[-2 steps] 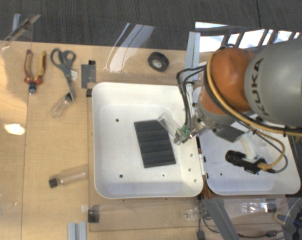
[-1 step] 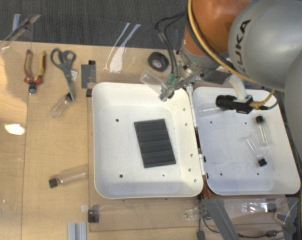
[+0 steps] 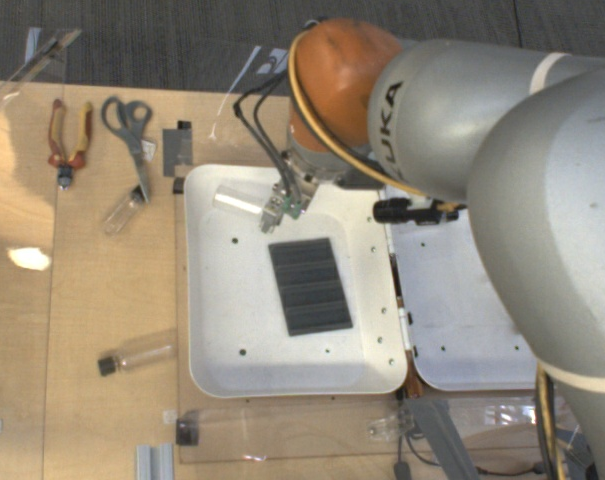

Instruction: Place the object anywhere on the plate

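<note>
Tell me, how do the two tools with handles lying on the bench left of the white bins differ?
The pliers have red-orange handles, while the scissors have grey ones. The pliers look shorter; the scissors stretch further down the wooden bench. The pliers lie nearer the left edge, the scissors closer to the left bin. Both lie flat, handles pointing to the far side.

Tool over left bin, beside clear tube, above dark ridged plate

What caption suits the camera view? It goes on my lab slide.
KUKA arm's claw hovers by a clear tube in the left white bin, behind a dark ribbed plate.
</note>
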Action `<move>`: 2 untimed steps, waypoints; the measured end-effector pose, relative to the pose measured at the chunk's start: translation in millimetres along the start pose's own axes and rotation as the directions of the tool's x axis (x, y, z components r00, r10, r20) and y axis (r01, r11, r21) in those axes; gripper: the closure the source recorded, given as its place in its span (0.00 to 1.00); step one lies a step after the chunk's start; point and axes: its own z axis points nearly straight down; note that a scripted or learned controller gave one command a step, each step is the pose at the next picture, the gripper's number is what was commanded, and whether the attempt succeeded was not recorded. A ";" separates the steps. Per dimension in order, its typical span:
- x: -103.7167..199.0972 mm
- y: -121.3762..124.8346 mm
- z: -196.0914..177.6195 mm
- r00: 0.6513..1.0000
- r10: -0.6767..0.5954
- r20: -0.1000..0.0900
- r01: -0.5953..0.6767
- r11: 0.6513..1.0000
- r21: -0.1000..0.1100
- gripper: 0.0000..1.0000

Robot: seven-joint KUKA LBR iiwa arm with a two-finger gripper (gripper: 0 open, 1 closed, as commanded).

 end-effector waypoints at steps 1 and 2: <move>-5.2 23.5 -143.3 0.990 -0.137 0.005 0.138 0.990 -0.003 1.00; 14.4 41.9 3.2 0.874 -0.486 0.001 0.486 0.874 -0.001 1.00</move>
